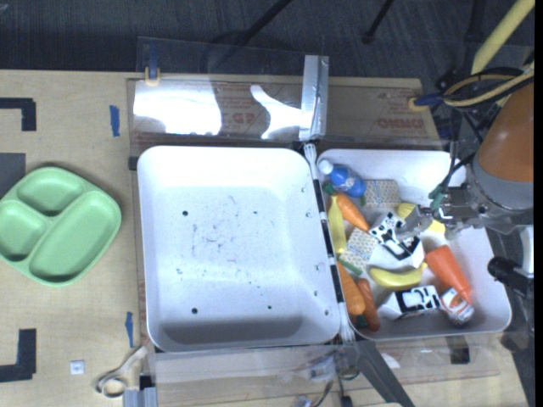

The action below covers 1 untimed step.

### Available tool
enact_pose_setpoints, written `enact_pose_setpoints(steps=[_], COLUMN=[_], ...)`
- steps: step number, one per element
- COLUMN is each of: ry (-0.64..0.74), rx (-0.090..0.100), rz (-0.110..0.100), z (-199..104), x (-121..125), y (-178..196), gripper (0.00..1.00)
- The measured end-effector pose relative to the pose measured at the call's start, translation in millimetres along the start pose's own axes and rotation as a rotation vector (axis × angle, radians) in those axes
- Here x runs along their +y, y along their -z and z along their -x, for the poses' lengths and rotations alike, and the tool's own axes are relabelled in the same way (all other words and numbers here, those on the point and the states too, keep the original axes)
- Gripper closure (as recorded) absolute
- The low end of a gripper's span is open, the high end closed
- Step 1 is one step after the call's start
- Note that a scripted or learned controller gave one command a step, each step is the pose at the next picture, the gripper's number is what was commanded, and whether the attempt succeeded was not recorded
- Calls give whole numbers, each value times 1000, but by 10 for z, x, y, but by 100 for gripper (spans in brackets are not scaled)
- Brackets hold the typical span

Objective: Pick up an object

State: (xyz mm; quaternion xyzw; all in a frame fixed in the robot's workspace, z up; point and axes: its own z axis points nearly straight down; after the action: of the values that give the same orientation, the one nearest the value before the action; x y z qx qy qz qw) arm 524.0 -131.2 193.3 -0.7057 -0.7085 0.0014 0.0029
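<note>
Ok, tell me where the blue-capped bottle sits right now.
The blue-capped bottle lies in the right bin, at its far left corner, right beside the divider between the bins, just above an orange carrot.

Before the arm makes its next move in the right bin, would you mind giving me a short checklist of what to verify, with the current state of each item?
1. Gripper is over the right bin, above the pile: ok.
2. A graspable target lies near it: ok; a banana and an orange carrot lie just below the gripper.
3. Something is held between the fingers: cannot tell; the clutter beneath hides them.
4. Target is free of neighbours: not ok; the banana touches a black-and-white block and other items.
5. Left bin offers room for a drop: ok.
6. Blue-capped bottle at the far corner is out of the path: ok.
</note>
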Motion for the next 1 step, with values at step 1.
enact_pose_setpoints(steps=[1], ry=[-210], rx=[-3], rz=[30], z=[526], x=[380], y=[-773], gripper=[0])
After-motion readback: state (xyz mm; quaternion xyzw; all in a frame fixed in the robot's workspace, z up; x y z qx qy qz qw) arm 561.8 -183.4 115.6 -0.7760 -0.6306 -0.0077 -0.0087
